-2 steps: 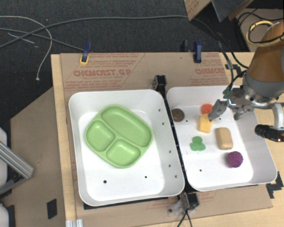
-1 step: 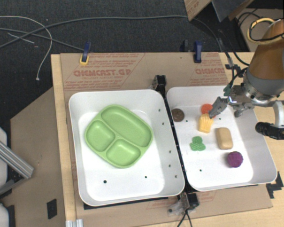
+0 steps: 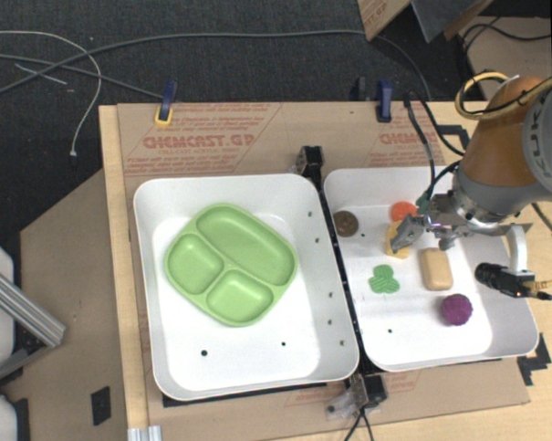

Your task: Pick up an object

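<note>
Camera view, looking down at a slant: cardboard-topped bench (image 3: 227,139) w/ two white bins side by side. Left bin (image 3: 172,357) holds a green divided plate (image 3: 229,264), three compartments, lying flat, roughly mid-bin, toward its upper-left. Nothing sits in the plate's compartments.

Right bin (image 3: 500,338) has the small stuff: brown round item (image 3: 346,223) near its upper-left corner; orange item (image 3: 402,210) to the right of that; yellow piece (image 3: 398,243) just below the orange one; green flat item (image 3: 383,280) lower, left of center; tan block (image 3: 435,270) upright-ish in the middle; purple ball (image 3: 457,310) lower right, apart from the block.

Arm (image 3: 506,155) comes in from the right, orange band over the grey wrist, above the right bin's upper-right part. Gripper (image 3: 421,229) is low by the orange item and yellow piece, just above the tan block. Can't tell if fingers are spread or closed, nor whether anything sits between them; too small and cluttered there.

Blue clamps (image 3: 167,99) at the bench's far edge, cables on the dark floor beyond.
</note>
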Robot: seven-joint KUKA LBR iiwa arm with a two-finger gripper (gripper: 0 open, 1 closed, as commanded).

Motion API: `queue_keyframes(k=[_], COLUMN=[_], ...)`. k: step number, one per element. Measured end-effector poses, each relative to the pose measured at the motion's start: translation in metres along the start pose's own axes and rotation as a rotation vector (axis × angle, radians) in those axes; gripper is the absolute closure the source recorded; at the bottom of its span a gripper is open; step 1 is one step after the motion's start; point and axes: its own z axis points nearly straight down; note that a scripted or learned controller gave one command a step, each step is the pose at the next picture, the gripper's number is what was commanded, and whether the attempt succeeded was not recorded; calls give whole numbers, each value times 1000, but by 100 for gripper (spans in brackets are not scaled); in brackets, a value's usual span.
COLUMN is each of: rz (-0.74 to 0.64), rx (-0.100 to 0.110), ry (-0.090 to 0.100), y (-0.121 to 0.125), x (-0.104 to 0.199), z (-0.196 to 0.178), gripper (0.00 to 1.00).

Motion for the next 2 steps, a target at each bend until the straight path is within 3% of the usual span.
queue_keyframes(k=[1, 2], rz=[-1, 0], rx=[-14, -10], ry=[-5, -3], y=[3, 1], x=[0, 0], z=[44, 33], gripper=[0, 100])
